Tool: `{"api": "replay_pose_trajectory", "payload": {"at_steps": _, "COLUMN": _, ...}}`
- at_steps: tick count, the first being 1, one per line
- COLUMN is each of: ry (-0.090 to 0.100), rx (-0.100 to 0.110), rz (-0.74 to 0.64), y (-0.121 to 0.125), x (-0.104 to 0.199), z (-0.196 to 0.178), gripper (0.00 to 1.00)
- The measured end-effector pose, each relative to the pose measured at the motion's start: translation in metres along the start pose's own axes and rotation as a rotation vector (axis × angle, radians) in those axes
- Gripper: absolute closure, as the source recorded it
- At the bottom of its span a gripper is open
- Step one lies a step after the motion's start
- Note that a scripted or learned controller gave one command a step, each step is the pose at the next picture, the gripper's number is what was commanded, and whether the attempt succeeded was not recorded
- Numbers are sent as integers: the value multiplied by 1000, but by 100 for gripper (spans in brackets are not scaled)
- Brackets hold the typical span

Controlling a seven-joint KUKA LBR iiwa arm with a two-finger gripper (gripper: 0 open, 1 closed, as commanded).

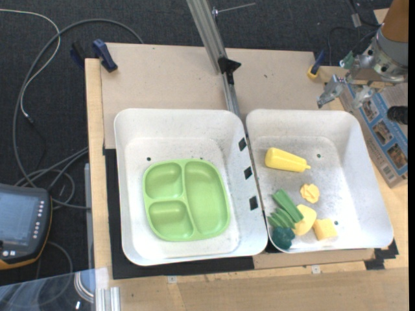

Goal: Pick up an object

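Fingers above bin's far rim; toys well apart.

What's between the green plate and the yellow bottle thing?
In the camera view, the two bins' touching white walls with black tabs separate the green plate from the yellow bottle.

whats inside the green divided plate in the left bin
All three compartments of the green divided plate look bare. The plate covers the left bin floor beneath it, so anything under it can't be seen.

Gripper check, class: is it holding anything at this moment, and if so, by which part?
Nothing is held. The gripper hangs above the bench beyond the right bin, with nothing between its fingers; the toy food lies in the bin.
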State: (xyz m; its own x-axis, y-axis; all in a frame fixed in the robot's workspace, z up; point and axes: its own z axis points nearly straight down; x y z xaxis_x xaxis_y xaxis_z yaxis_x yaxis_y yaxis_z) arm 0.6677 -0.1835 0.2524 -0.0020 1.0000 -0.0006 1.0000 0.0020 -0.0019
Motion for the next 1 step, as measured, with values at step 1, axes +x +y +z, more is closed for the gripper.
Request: {"api": "replay_pose_trajectory", "payload": {"at_steps": 1, "ry": 0, "rx": 0, "rz": 0, "y": 0, "x": 0, "z": 0, "gripper": 0}}
